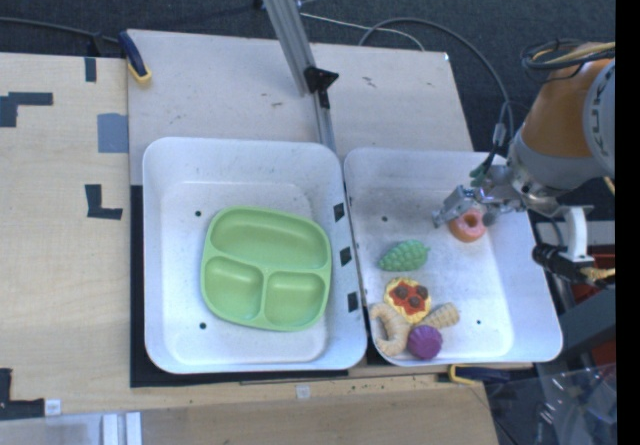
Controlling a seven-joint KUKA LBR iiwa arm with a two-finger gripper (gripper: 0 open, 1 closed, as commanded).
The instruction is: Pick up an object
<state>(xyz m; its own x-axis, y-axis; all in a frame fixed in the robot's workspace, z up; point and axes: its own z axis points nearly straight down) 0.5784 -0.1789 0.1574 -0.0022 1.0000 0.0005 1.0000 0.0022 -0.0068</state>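
Toy food is what you have to choose from, and all of it lies in the right bin. An orange doughnut-like piece sits near that bin's far right edge, directly under the gripper. You can see the grey fingers reaching down around its top, but the view is too small for you to tell whether they are apart or closed, or whether they actually touch it. Nearer the bin's middle lies a green leafy piece. Toward the bin's near edge you have a tight cluster: a small pizza slice with red topping, a tan pretzel-shaped piece at the near left corner, a tan bread-like piece beside them, and a purple round one touching the pretzel. The left bin holds a green divided plate with three compartments, lying flat near its centre.
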